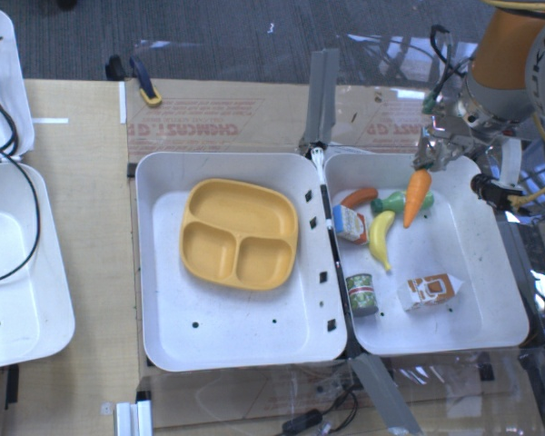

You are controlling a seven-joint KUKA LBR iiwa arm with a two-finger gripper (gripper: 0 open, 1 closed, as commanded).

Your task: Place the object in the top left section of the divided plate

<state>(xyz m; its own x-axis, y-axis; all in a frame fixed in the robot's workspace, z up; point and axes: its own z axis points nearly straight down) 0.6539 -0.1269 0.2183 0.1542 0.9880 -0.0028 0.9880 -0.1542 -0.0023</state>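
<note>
The yellow divided plate [239, 234] lies in the left bin [163, 316], with one long section along its far side and two smaller ones nearer the front. My gripper [431, 159] is over the far part of the right bin [490, 325]. An orange carrot [417, 195] hangs from it, thick end up between the fingers and tip pointing down. The gripper is shut on the carrot.
The right bin also holds a green piece [391, 203] beside the carrot, a red pepper [359, 195], a small packet [350, 225], a banana [381, 238], a green can [361, 294] and a small carton [430, 291]. A raised divider [325, 234] separates the bins.
</note>
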